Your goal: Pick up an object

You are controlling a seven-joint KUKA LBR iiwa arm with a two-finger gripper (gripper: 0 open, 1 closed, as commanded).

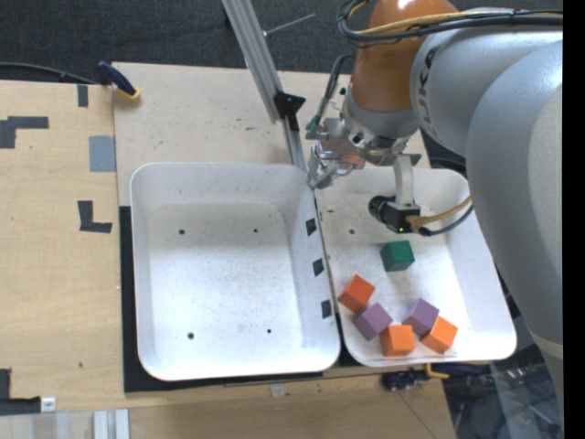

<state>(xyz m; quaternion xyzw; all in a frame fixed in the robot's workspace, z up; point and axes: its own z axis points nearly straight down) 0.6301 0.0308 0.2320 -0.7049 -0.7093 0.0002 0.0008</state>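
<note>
Overhead slanted view of a wooden bench bearing two shallow white bins side by side. The left bin sits at centre frame, speckled with dark marks. The right bin touches it along a shared edge and holds six small blocks.

The grey arm enters from the right and takes up the upper right corner, with its orange band above the wrist. The gripper hangs at the far end of the shared edge between the two bins, near the back rim. Whether it is open or closed cannot be told, and nothing can be seen held in it. A small black fitting with a cable hangs below the wrist, over the right bin.

The blocks all lie in the right bin, nearer the camera than the gripper and to its right. A green block is the closest to the gripper, lying apart from the rest, just in front of the black fitting. Further forward, an orange block lies near the shared edge, touching a purple block at its corner. Beside that sit a second orange block, a second purple block and a third orange block, packed close together near the front rim. All of them are well apart from the gripper.

A slanted metal rail runs from the top of the frame down to the back of the bins. A blue and yellow clamp lies on the bench at upper left.
</note>
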